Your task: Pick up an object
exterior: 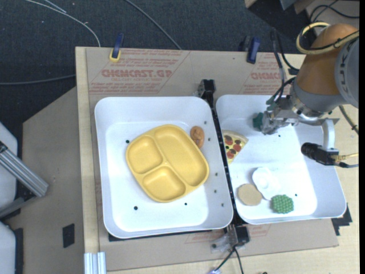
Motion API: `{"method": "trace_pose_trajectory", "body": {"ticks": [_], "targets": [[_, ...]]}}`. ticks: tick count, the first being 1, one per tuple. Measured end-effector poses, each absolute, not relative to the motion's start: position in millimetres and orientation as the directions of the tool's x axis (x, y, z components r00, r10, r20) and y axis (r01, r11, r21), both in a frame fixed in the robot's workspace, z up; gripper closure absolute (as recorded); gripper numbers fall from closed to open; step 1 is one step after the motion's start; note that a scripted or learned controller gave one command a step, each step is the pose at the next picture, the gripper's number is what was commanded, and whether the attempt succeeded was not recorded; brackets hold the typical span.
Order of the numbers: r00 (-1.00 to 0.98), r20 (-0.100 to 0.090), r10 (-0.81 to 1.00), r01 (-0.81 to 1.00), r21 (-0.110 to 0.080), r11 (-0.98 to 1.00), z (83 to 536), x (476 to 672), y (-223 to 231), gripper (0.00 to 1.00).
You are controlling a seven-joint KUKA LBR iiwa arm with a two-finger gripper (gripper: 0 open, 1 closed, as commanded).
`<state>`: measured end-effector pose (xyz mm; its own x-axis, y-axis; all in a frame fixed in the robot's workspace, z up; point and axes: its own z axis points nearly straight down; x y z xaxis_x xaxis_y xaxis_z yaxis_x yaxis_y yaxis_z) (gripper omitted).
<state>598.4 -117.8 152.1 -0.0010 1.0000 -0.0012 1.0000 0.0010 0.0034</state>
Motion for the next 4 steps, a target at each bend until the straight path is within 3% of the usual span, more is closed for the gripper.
{"method": "trace_pose_trajectory", "body": {"ticks": [2,4], "targets": [[-0.002,-0.002,1.0,1.0,0.009,0.002,263,598.2,-121,1.0],[-0.004,0.001,1.0,1.0,-0.003,0.004,247,614.1,-11,1.0]]}}
